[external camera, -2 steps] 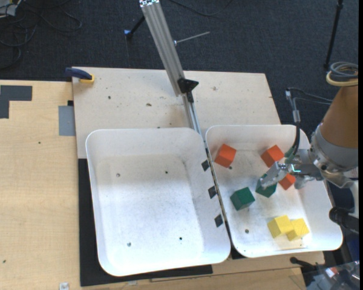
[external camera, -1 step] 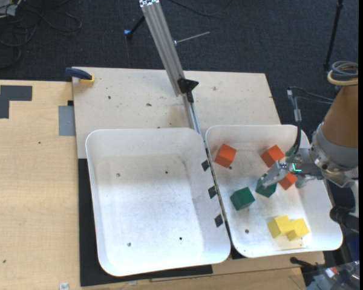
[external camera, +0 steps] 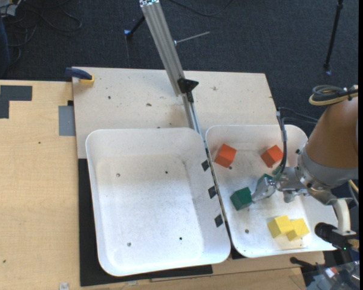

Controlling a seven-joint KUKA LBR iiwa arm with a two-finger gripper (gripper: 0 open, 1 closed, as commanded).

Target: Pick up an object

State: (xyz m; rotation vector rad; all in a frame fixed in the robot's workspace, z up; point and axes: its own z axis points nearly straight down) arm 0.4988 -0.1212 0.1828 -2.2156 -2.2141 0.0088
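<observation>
**benchrat:** so where's the two-finger metal gripper (external camera: 261, 190) sitting; anyone make it out?

**gridlock:** it's down inside the right shallow white plastic bin (external camera: 252, 250), reaching in from the right on the grey arm with the orange band (external camera: 334, 139); the tip is just beside the small dark green cube (external camera: 241, 198), at that cube's upper right, maybe touching it; honestly can't tell from this angle how wide the thing is set, and nothing visibly sits in its grasp.

**benchrat:** and the other stuff in that bin?

**gridlock:** an orange-red block (external camera: 225, 155) near the upper left corner; a second orange-red block (external camera: 271, 156) further right, up against the arm's cabling; a yellow stepped block (external camera: 288, 228) lying low on the right, well apart from the green one.

**benchrat:** left side?

**gridlock:** the left white bin (external camera: 103, 162) sits right alongside, sharing the divider with small black clips (external camera: 212, 191); a slanted aluminium rail (external camera: 167, 48) rises behind both bins off the pale speckled board (external camera: 133, 98).
</observation>
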